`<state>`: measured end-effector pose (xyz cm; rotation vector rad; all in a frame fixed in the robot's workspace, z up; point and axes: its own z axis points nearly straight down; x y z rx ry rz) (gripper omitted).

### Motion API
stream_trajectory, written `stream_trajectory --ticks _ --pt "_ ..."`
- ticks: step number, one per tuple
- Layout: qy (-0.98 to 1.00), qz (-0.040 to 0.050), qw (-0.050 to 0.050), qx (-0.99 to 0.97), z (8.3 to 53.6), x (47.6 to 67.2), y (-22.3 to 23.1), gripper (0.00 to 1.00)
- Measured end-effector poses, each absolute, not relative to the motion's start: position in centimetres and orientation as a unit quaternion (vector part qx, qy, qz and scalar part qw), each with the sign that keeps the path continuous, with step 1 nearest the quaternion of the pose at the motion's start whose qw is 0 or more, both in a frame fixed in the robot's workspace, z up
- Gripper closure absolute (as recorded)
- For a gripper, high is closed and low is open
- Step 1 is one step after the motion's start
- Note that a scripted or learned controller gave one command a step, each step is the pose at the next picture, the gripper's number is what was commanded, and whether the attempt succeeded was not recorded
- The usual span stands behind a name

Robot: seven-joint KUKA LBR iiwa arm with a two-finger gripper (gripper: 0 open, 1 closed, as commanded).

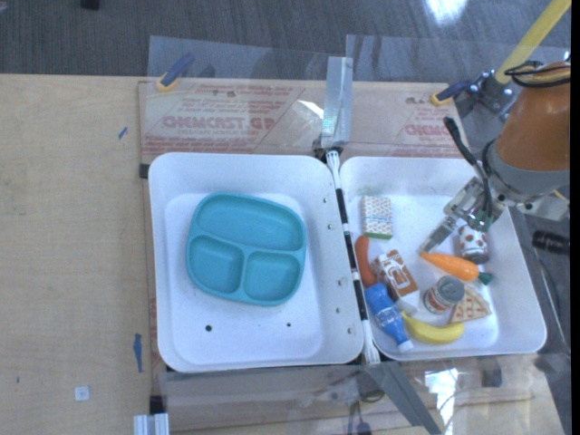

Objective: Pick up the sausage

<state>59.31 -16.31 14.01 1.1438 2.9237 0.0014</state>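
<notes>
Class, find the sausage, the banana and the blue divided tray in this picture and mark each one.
sausage [362, 256]: camera view, middle of its orange-red body, by the divider.
banana [433, 332]: camera view, middle of its yellow curve.
blue divided tray [243, 217]: camera view, its large upper compartment.

The gripper [453, 225] hangs low over the right bin [526, 320], above the carrot [450, 265]. The sausage [363, 259] lies by the bin's left wall, apparently untouched. A blue plate [246, 249] sits in the left bin [172, 243].

Printed text: "CHEMCAST GP", red letters, on protective sheet [222, 120] behind left bin. Similar red print on right sheet [426, 127], too partial to read.
</notes>
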Motion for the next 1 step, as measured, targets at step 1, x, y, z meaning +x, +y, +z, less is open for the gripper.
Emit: stream_trajectory --ticks 1 --pt "0.921 0.0011 0.004 0.390 8.86 52.37 -16.94 0.00"
